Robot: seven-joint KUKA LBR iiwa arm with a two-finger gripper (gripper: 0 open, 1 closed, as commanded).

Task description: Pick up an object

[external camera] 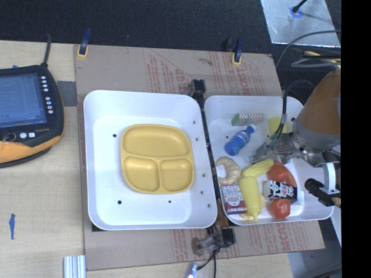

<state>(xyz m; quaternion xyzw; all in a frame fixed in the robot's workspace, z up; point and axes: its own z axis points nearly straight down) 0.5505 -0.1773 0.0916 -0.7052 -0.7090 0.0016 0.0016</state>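
The right bin (217, 112) holds several small items. A blue bottle (237, 141) lies near its middle, with a green and white packet (248, 119) behind it. Along the front lie a beige ring-shaped pastry (228, 168), a yellow banana (257, 167), a yellow squeeze bottle (250, 197), a red and white packet (231, 197), a red tomato (282, 174), a black and white carton (282, 189) and a small red fruit (279, 208). My gripper (268, 151) reaches in from the right and hangs low just behind the banana and tomato. The arm hides part of a yellow item (275, 125).
The left bin (101, 155) carries a yellow divided plate (157, 157). A tablet with an orange case (26, 112) lies on the bench at far left. Clamps (236, 51) hold the cardboard sheet at the back edge. Cables run beside the arm at right.
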